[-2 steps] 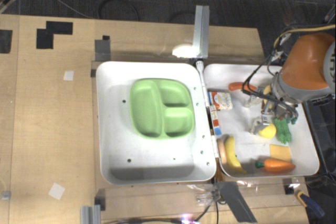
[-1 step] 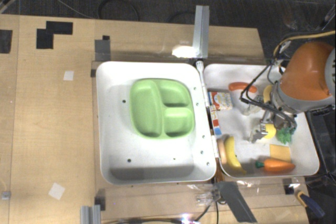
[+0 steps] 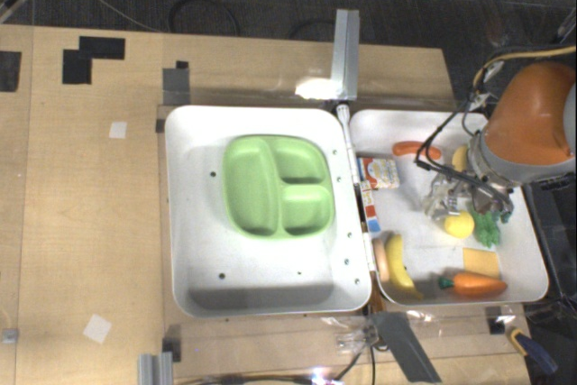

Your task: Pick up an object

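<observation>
Over the right bin (image 3: 532,279) the grey arm (image 3: 534,117) with its orange band reaches in from the right, and its gripper (image 3: 453,205) hangs low over the middle of the bin, a tangle of metal and black cable. Right beneath the fingertips, touching or all but touching them, sits a small yellow lemon (image 3: 459,225), round, smooth and bright, the thing nearest to being picked; whether the gripper has closed on it or merely hovers above I cannot tell from this slant. Just beside the lemon, on its right, lies a leafy green vegetable (image 3: 488,230), dark and ruffled. Nearer the bin's front edge there is a flat orange-yellow cheese wedge (image 3: 480,262), and just in front of that a carrot (image 3: 479,285), orange with a dark green stub at its left end. Along the bin's left wall a banana (image 3: 398,263) lies lengthwise, yellow and curved, with a pale pinkish item pressed against its left side. Towards the back, a small printed carton (image 3: 380,173) lies flat, and a red-orange sausage-like piece (image 3: 416,151) lies near the back wall, partly crossed by cable. Over in the left bin (image 3: 194,221) a light green divided tray (image 3: 275,185) lies alone, well apart from the arm. Both bins rest side by side on the pale wooden surface (image 3: 81,221).
</observation>
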Controlling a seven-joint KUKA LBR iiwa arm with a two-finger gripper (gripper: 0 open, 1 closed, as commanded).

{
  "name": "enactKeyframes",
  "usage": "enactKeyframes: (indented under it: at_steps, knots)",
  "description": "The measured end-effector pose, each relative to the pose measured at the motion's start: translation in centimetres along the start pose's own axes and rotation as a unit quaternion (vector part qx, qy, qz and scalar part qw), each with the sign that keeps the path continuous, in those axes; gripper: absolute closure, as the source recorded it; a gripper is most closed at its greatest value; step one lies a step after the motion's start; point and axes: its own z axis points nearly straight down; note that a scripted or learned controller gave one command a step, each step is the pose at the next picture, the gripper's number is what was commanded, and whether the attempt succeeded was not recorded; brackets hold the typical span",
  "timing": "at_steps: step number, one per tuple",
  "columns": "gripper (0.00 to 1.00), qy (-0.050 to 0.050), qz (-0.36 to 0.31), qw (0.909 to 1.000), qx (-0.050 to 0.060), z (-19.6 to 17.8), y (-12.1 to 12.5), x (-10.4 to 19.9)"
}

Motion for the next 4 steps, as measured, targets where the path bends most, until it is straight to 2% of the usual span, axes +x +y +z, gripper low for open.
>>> enactKeyframes:
  at_steps: [1, 2, 3, 4]
  knots:
    - [1.0, 0.007, 0.045, 0.999, 0.0, -11.8, -2.0, -0.9]
    - [1.0, 0.014, -0.067, 0.9977, -0.002, -7.9, -5.3, 6.0]
    - [1.0, 0.012, -0.257, 0.9662, -0.006, -5.1, -5.3, -0.1]
    - [1.0, 0.01, -0.492, 0.8704, -0.008, -6.8, -5.2, -1.9]
